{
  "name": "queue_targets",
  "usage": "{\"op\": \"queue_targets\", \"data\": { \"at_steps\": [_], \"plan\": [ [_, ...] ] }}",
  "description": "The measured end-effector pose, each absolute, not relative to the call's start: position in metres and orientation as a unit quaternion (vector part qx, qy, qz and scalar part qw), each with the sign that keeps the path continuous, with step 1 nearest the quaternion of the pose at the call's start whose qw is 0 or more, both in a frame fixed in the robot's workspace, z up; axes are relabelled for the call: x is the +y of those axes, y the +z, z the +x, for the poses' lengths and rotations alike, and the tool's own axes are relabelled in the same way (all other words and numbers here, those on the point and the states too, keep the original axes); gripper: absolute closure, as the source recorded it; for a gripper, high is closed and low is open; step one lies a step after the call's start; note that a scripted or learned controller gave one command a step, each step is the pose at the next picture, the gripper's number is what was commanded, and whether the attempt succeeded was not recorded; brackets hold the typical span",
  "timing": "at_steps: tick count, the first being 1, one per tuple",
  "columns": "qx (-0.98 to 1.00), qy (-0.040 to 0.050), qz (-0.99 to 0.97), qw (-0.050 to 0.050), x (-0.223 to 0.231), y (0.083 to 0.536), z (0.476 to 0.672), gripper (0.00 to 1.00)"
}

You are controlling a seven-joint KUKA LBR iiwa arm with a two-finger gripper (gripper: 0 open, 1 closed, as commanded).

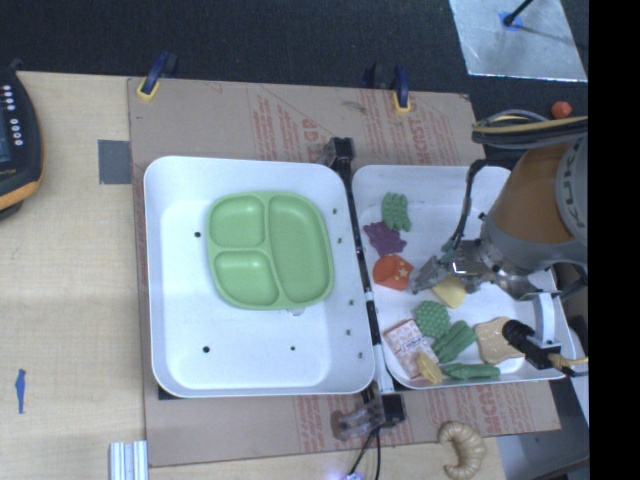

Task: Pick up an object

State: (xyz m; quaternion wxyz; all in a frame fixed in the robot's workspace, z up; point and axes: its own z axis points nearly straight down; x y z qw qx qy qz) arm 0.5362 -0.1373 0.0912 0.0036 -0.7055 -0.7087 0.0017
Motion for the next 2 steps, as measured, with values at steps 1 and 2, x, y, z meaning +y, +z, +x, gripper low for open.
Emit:
{"op": "queue_targets", "data": {
  "at_steps": [1, 2],
  "plan": [
    [-0.709, 0.0016, -0.706, 0.002, -0.140, 0.102, 0.538, 1.00],
    [-0.712, -0.0049, -0.702, -0.004, -0.069, 0.199, 0.619, 1.00]
  ]
}}
